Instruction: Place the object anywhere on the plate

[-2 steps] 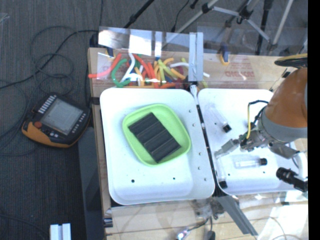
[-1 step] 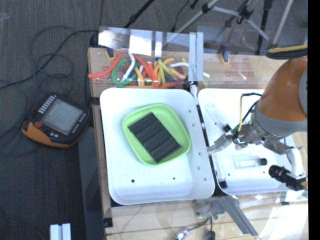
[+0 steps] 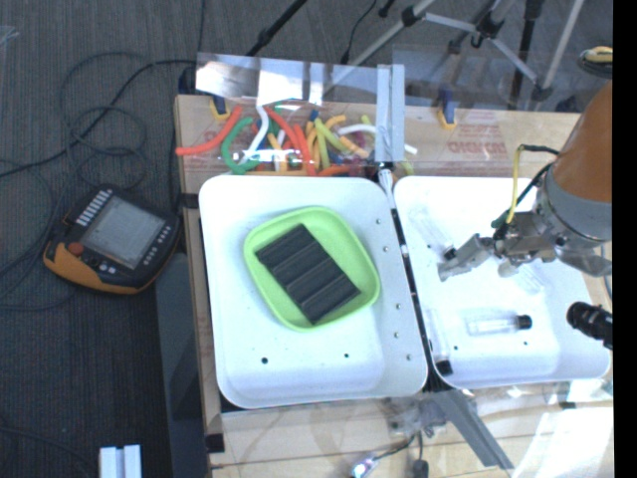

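Green square plastic plate [image 3: 261,242] in left white bin [image 3: 229,366], dark ribbed rectangular block [image 3: 307,272] lying on it — gripper [image 3: 456,259] over right white bin [image 3: 557,361], finger spread unclear; clear tube [image 3: 495,323] on bin floor below it, apart

A lime-green plate [image 3: 269,302] holds a dark grey ribbed block [image 3: 307,272], inside a white bin [image 3: 299,371].

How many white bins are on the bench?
2. The left bin holds a green plate with a dark ridged block; the right bin sits beside it, under the gripper.
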Controlling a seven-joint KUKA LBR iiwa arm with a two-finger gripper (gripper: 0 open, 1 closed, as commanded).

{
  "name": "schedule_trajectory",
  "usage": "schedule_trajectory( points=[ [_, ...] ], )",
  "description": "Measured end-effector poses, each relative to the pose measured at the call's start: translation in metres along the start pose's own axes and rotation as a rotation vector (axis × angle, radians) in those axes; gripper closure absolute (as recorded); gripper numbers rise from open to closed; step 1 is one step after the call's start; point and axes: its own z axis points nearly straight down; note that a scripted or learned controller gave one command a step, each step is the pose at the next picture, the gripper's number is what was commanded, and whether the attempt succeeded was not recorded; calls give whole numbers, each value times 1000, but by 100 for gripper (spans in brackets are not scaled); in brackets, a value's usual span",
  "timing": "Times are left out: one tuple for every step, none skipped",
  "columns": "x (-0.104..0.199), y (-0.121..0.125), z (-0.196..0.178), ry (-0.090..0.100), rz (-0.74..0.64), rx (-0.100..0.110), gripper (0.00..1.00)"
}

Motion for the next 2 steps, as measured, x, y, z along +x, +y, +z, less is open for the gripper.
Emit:
schedule_trajectory(
  points=[
    [26, 2, -130, 0, 138, -2, 0],
    [26, 2, -130, 0, 138, -1, 0]
  ],
)
